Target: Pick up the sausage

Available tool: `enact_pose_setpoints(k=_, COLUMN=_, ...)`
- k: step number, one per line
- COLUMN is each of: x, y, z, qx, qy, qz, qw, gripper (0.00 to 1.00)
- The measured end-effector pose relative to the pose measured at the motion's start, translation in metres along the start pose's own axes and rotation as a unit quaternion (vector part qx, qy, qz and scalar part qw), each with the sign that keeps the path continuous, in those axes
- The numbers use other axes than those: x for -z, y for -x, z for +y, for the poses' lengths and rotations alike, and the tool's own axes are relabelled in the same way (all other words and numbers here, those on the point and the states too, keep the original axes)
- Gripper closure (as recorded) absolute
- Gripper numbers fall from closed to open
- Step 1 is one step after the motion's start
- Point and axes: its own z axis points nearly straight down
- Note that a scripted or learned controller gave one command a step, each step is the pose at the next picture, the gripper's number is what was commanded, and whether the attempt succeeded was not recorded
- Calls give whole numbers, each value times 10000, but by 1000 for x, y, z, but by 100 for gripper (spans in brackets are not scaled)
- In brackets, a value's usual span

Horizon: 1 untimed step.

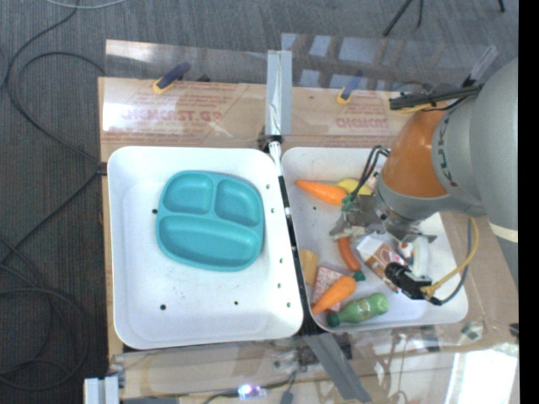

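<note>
1. Camera view: 2 shallow white bins sit side by side on the bench. The left bin [135, 310] holds a teal divided plate [210, 220] with 3 compartments, lying near the bin's upper middle.
2. The right bin [455, 305] holds a scatter of toy food. The grey arm [480, 154] with its orange band [414, 160] reaches in from the right and hangs over the middle of this bin.
3. The gripper [352, 225] points down and to the left, low over the food. Whether it is parted or closed cannot be told from here, as the wrist and its fittings hide too much of it.
4. The sausage [348, 253], a short reddish-orange piece, lies slantwise just below the gripper tip, near the bin's middle. Contact between the 2 cannot be made out, and the sausage appears to lie on the bin floor.
5. A long carrot [322, 192] lies toward the upper left of the right bin, with a yellow piece [349, 185] just beside its right end.
6. A second carrot [334, 294] lies lower down, near the bin's left wall, and touches a small reddish packet [325, 278].
7. A green bottle [362, 309] lies on its side along the bin's lower edge, just right of that carrot.
8. A yellow cable [459, 269] loops from the wrist over the bin's right part.
</note>
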Motion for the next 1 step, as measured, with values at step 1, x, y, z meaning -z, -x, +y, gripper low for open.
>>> enact_pose_setpoints(k=1, x=99, y=-69, z=43, qx=-1017, qy=-72, qz=-19, qw=9948, gripper=100)
